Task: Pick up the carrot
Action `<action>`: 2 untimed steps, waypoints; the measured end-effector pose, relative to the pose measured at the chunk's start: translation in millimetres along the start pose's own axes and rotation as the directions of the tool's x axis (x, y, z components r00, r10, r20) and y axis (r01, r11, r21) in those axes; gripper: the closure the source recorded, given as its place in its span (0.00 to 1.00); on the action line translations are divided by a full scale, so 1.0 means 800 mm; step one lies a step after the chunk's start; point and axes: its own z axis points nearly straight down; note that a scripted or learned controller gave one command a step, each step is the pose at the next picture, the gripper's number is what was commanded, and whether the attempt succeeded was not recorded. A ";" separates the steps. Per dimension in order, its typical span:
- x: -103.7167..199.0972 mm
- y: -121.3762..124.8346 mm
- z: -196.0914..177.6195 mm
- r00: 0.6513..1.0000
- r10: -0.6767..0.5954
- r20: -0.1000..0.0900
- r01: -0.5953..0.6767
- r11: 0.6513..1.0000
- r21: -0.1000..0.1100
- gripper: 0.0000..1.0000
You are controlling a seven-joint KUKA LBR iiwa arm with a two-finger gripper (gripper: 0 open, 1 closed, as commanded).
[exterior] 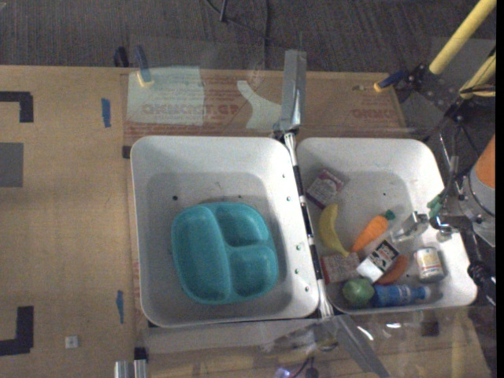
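Labels on the packets are too blurry to read. The carrot (370, 231) lies mid right bin (378, 150), crowded by the banana (331, 231). The gripper (421, 225) sits just right; can't tell its state.

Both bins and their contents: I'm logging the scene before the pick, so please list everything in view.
left bin: 1, white, left half
divided tray: 1, teal, in left bin
right bin: 1, white, right half
carrot: 1, orange, middle of right bin
banana: 1, yellow, left of carrot
green fruit: 1, front of right bin
bottle: 1, blue, front edge
can: 1, pale, right side
gripper: 1, grey, right of carrot
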 end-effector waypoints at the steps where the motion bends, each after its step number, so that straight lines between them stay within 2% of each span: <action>1: 0.027 0.029 0.074 0.995 -0.097 0.000 0.097 0.995 0.000 0.00; 2: 0.068 0.089 0.130 0.894 -0.447 0.008 0.447 0.894 -0.009 0.00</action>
